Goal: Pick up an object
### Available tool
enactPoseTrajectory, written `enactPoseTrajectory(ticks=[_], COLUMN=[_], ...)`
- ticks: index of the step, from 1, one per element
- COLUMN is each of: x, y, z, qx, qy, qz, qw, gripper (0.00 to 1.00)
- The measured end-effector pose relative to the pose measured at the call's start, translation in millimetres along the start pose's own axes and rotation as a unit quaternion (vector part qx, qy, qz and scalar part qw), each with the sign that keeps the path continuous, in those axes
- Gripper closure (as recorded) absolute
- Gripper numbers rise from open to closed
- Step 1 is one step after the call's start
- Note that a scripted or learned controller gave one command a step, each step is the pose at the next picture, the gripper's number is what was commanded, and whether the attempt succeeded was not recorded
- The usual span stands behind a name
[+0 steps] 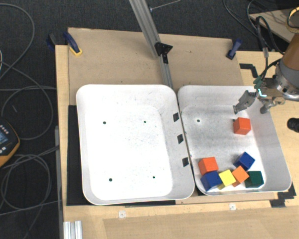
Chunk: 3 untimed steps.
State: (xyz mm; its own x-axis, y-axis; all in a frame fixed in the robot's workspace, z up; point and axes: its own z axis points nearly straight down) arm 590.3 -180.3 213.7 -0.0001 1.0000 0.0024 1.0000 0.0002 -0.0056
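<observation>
An orange cube [242, 125] lies alone in the middle of the right bin [209, 99]. Along that bin's front edge sit an orange block [208, 165], two blue blocks [211, 180] [245, 160], a yellow block [227, 178], a smaller orange block [239, 174] and a green block [255, 179]. My gripper [254, 103] hangs over the right bin's back right part, just above and right of the lone orange cube. Its fingers are spread, with nothing between them.
The left bin [89, 133] lies beside the right one, with small black clips [180, 138] on the shared rim. A slanted metal pole [148, 26] rises behind the bins. Blue clamps [73, 44] [233, 49] sit at the bench's back corners.
</observation>
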Motion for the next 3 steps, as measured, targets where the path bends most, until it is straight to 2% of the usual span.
enactPoseTrajectory(ticks=[1,2,3], x=[0,1,-2], y=[1,0,11], z=[-3,39,92], qx=[-0.002,0.0,-0.004], qy=[-0.001,0.0,-0.002], qz=[-0.001,0.0,0.0], qw=[1.0,1.0,1.0], gripper=[0.0,0.0,0.0])
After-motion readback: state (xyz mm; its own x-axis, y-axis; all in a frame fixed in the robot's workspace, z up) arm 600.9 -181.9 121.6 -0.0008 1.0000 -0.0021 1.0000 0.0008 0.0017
